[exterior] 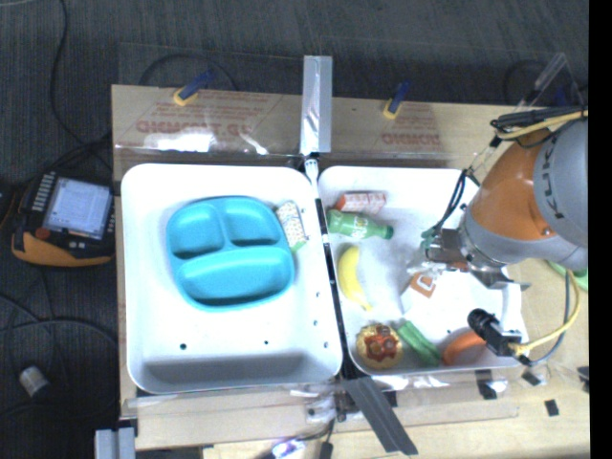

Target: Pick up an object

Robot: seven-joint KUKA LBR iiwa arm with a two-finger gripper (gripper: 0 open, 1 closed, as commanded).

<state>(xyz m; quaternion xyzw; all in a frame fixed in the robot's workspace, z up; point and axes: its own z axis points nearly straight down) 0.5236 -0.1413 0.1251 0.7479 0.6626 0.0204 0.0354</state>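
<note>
The right bin [382,175] holds a red and white packet [361,200], a green bottle [359,226] lying on its side, a yellow banana [352,275], a red and yellow round item [379,344], a green piece [418,342] and an orange piece [464,344]. A small orange and white object [423,283] lies mid-bin. My gripper [438,253] hangs low over the right part of this bin, just above and right of that small object. The arm's grey body and orange band [516,204] hide the bin's right side.
The left bin [143,352] carries a blue divided plate [229,249], with a small white patterned packet [292,224] by the plate's right edge. A metal divider post [316,103] stands behind the bins. Cables and a black part [490,329] hang near the right bin's front corner.
</note>
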